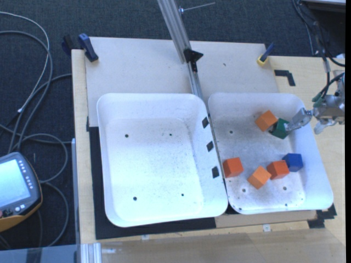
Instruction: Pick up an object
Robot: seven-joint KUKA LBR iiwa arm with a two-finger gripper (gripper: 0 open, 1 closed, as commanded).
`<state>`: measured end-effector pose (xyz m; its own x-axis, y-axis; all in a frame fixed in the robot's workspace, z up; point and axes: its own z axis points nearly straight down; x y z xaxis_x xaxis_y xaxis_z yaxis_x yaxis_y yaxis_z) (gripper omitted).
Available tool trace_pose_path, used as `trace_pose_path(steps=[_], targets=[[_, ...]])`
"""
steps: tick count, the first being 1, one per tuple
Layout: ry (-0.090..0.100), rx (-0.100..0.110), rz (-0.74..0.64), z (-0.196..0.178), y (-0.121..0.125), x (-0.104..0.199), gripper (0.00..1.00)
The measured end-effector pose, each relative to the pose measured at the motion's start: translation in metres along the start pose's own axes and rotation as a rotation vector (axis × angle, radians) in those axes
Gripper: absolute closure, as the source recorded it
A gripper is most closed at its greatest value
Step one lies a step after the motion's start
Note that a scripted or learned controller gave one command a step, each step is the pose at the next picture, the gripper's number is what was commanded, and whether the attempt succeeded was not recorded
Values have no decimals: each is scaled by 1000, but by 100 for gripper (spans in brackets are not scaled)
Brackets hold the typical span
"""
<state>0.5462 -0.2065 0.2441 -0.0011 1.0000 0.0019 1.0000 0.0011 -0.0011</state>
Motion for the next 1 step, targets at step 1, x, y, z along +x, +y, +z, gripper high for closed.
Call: trace_pose_path(steps=[1], targets=[[4,8,-4,99,17,58,0]])
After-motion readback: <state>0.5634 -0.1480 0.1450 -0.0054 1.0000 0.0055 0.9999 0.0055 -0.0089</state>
